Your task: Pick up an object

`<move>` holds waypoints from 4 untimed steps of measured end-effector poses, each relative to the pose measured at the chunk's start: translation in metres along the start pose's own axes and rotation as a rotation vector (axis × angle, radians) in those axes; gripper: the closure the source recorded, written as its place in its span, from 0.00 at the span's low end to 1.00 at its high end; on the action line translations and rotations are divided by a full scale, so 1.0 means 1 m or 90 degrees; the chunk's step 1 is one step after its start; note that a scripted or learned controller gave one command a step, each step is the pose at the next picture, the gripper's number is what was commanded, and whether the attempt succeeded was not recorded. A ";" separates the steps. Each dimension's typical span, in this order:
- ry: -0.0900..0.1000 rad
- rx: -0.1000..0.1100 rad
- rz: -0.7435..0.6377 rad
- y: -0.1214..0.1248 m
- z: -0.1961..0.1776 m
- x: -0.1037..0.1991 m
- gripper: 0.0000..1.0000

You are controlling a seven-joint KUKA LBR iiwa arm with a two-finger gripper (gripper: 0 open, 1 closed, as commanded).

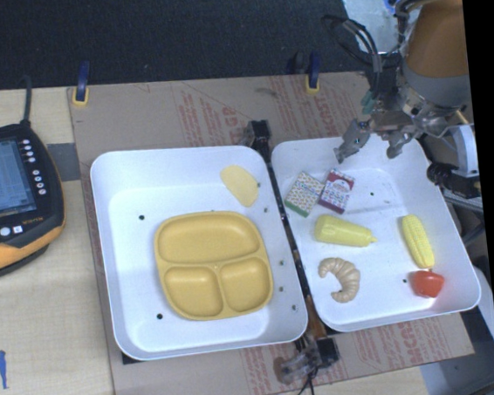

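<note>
- Objects for picking lie in the right bin, a shallow white tray just beside the left bin; the right bin serves as the landmark below.
- Left bin: sits touching the right bin's left wall and holds a yellow divided plate in its middle, with a pale yellow chip-shaped piece at its upper right, near the wall the two bins share.
- Arm: grey with an orange band, it hangs over the right bin's upper right corner.
- Tablet: rests on the bench well apart from the right bin, beyond the left bin's far side.
- Gripper: hovers over the right bin's upper edge, its two fingers spread apart and holding nothing.
- Yellow corn cob: lies in the right bin's middle, pointing sideways.
- Second corn cob: lies near the right bin's right wall, running top to bottom.
- Croissant: lies in the right bin's lower middle, just below the first cob.
- Green-patterned box and red-and-white box: lie touching each other in the right bin's upper left.
- Red tomato: sits in the right bin's lower right, just below the second cob.
</note>
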State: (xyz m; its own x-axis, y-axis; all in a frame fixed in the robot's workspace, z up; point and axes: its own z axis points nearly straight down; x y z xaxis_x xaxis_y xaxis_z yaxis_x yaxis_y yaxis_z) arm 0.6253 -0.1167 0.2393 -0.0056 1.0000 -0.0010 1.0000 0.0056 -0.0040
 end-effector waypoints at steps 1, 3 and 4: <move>-0.001 0.001 0.000 -0.009 0.148 -0.007 0.00; 0.000 -0.001 0.002 0.000 0.147 -0.036 0.00; 0.001 -0.001 0.001 0.032 0.147 -0.051 0.00</move>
State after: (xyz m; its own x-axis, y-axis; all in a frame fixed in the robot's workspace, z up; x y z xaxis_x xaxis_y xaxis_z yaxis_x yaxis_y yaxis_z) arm 0.6566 -0.1678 0.0924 -0.0044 1.0000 0.0005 1.0000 0.0044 -0.0017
